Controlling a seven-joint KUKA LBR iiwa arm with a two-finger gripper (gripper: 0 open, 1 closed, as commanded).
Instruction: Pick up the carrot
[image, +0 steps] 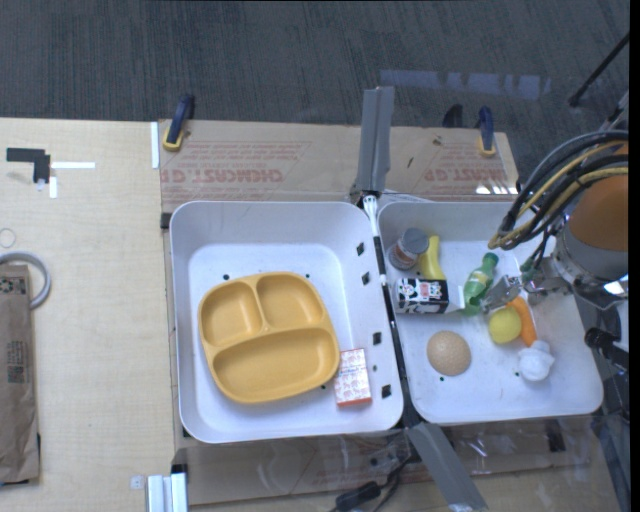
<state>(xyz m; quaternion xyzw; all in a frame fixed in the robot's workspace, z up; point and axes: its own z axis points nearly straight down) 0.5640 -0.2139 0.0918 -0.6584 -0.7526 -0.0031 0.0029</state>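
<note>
The carrot is a short orange piece lying in the right bin, at its right side between a yellow lemon and the bin wall. My gripper comes in from the right and hangs just over the carrot's upper end, close to the green bottle. The arm's orange band sits above and to the right. The carrot's top end is partly hidden by the gripper.
Also in the right bin are a tan egg, a white lump, a cow-print carton, a yellow bottle and a brown-topped can. The left bin holds a yellow divided plate and a small red box.
</note>
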